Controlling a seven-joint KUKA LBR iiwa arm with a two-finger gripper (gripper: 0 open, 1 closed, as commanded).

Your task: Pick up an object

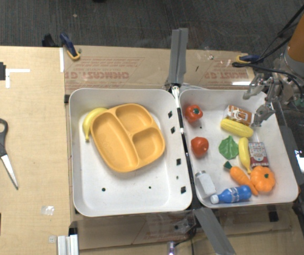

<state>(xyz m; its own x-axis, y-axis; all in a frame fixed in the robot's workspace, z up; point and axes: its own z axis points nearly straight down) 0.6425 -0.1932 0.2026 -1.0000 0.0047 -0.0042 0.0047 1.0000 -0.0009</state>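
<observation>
Your nearest candidate is the corn cob (236,127), lying flat in the upper part of the right bin (215,95). Just above it, touching or nearly so, sits a small orange-and-white carton (239,113). The claw (263,101) hangs over that bin's upper right corner, just beside the carton, and you can see nothing between its fingers. Whether it is spread or closed, you cannot tell; the metal parts blur together there.

So judge the task as not yet done: no object is lifted, and the whole grasp is left.

Farther down the same bin you have 2 tomatoes (193,113) on the left side, a green leaf (228,147), a banana (244,153), a red packet (258,154), a carrot (240,175), a small pumpkin (262,179), a blue bottle (231,195) and a white bottle (205,184). These lie close together, several touching, so a clean grip there looks harder.

The left bin (125,203) holds an orange divided plate (126,137) with a second banana (90,120) against its left edge. Scissors (0,147) lie on the surface (24,195), well apart.
</observation>
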